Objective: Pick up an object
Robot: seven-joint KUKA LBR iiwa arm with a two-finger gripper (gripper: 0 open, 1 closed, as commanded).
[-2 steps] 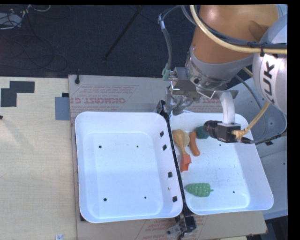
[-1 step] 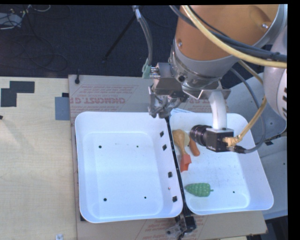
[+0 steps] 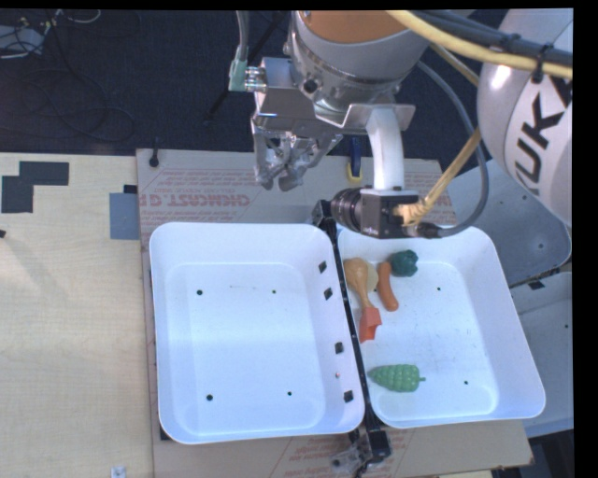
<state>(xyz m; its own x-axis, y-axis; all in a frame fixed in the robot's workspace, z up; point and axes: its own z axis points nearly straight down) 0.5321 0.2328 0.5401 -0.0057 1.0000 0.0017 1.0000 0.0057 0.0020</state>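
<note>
Green bumpy vegetable [image 3: 395, 377] lengthwise left-right, stem end rightward, in right bin [image 3: 505, 373]; claw [image 3: 283, 175] fingers' state unclear.

My arm [image 3: 537, 103] is chunky pale grey, with big dark KUKA letters on the side. There's an orange band [image 3: 360, 23] up top, then a silvery metal wrist block with screws. A yellow hose [image 3: 467, 42] runs across me, plus some dark cables. My gripper [image 3: 285, 173] is bare grey metal, and there's a white post with a black box beside it.
</note>
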